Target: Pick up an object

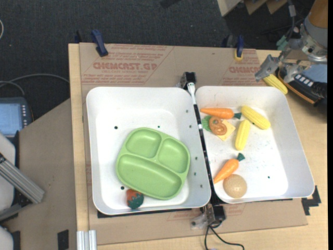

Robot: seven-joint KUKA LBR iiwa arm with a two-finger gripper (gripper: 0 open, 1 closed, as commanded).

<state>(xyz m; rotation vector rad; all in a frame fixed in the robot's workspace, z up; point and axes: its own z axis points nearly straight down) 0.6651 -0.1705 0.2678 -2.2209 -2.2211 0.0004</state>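
Pincer (274,73) high over right bin's (291,113) far rim, clamped on yellow corn cob (276,83); judgement: lift straight, slow, keep squeeze steady, since cob hangs tilted and could slip

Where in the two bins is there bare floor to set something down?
Left bin: the far strip above the green tray. Right bin: the right side, beyond the corn cobs. It is crowded near the divider, around the carrots.

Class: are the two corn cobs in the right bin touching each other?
Touching. The camera view shows the upper corn cob overlapping the top end of the lower cob, with no white bin floor between them.
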